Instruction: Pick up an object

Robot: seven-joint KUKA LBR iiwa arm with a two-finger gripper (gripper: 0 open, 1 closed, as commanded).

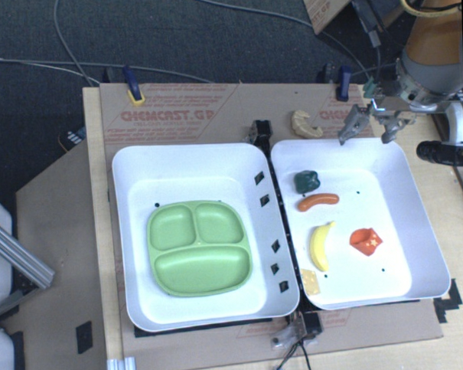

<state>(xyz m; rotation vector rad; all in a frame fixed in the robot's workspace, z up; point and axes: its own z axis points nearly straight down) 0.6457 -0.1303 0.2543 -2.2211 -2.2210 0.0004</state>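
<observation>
My gripper (365, 131) hangs over the far edge of the right bin (396, 280), its two fingers spread open with nothing between them. In that bin lie a dark green block (307, 181), an orange sausage (318, 202), a yellow banana (320, 245), a red piece (365, 241) and a small tan piece (310, 281). All of them sit nearer the camera than the gripper and apart from it.
The left bin (132, 192) holds a green divided tray (199, 246). A beige curved piece (306, 124) lies on the cardboard behind the right bin, left of the gripper. Clamps (135, 90) hold the cardboard at the back edge.
</observation>
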